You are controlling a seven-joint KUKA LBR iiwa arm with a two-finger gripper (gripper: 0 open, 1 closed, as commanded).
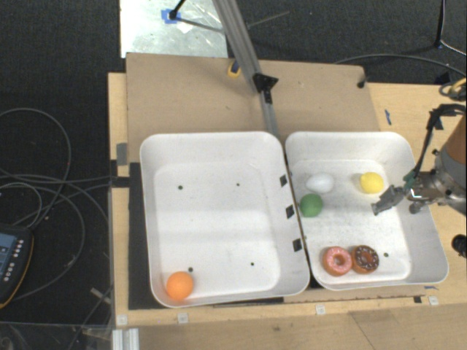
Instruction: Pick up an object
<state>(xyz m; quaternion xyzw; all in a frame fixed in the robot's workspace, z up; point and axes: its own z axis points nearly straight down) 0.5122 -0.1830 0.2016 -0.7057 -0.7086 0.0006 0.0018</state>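
nearest, an orange ball (pixel 179 285) lies in the left bin (pixel 211 152); two doughnuts (pixel 351 260) sit in the right bin (pixel 343 146). beyond them are a green ball (pixel 311 205), a white egg (pixel 319 183) and a yellow lemon (pixel 371 182). the gripper (pixel 387 201) hovers beside the lemon, nothing held; its state cannot be told. the approach is judged in hand; a descent onto the lemon is called for.

Both bins, the left bin (pixel 219 217) and the right bin (pixel 350 159), look like smooth white plastic with a faint sheen. The bench (pixel 306 100) under them is matt, pale brown board, like wood or fibreboard. The floor (pixel 58 49) around it is dark and rough, like carpet. The pink doughnut (pixel 337 260) looks glossy; the brown doughnut (pixel 365 259) beside it duller. The gripper (pixel 385 201) appears dull grey metal.
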